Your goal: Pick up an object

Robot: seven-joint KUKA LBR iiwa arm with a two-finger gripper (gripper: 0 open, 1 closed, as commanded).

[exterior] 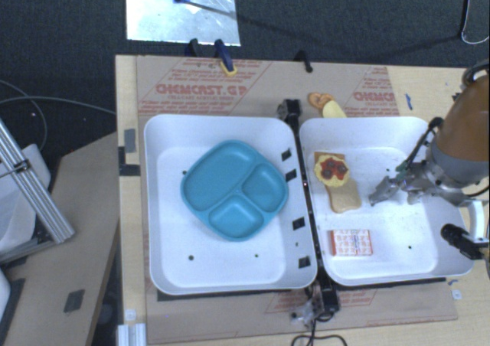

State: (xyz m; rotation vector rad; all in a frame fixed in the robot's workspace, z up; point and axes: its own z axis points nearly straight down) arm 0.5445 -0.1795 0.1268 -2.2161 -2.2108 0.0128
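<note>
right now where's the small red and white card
The card lies flat in the right bin, near its front edge, just below the toy pizza slice and left of the gripper.

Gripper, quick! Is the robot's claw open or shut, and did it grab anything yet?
Gripper: cannot be told whether open or shut. It hovers low in the right bin, beside the pizza slice toy, with nothing seen in it.

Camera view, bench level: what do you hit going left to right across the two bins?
Left bin → blue divided plate → right bin → toast-shaped toy with red topping → claw → grey arm with orange band.
</note>
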